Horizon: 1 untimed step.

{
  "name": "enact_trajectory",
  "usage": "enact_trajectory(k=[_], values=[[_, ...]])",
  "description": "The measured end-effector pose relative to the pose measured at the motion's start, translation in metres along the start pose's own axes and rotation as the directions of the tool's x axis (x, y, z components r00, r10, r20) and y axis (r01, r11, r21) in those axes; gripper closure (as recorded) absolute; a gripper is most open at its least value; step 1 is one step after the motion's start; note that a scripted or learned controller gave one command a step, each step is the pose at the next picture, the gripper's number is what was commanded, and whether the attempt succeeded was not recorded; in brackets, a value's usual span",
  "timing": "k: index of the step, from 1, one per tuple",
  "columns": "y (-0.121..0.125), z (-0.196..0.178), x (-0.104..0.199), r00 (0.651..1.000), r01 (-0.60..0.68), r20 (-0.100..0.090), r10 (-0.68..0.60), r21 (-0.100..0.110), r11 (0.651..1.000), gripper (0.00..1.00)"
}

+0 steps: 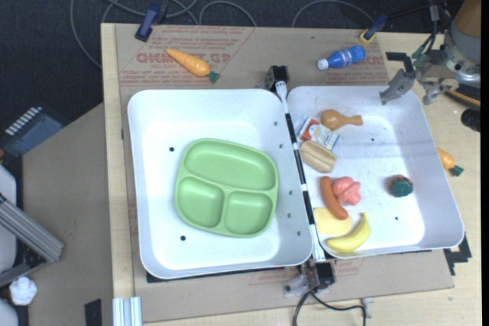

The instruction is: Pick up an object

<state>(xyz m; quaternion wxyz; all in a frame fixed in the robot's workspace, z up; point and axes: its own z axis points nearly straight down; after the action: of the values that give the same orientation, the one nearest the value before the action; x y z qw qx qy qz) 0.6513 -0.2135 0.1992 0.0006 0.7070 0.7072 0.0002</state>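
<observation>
The right bin [428, 126] holds several toy foods. A brown drumstick [340, 118] lies at its upper left, with a small carton [321, 136] and a bread roll [318, 157] just below. Lower down are a sausage [331, 197], a pink piece [348, 189], a banana [351, 236] and a yellow slice [327, 219]. A dark round item [399, 185] sits alone to the right. My gripper [412, 90] hangs over the bin's far right corner, open, with nothing between its fingers.
The left bin [153, 126] carries a green divided plate [227, 187]. On the bench behind the bins lie an orange carrot [191, 62] and a blue bottle [344, 57]. A small carrot [447, 161] rests outside the right bin's right rim.
</observation>
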Motion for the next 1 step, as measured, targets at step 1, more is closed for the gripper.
enact_trajectory(k=[1], values=[[-0.0888,0.0471,-0.0109,1.0,-0.001,0.0,0.001,0.003,1.0,0.0]])
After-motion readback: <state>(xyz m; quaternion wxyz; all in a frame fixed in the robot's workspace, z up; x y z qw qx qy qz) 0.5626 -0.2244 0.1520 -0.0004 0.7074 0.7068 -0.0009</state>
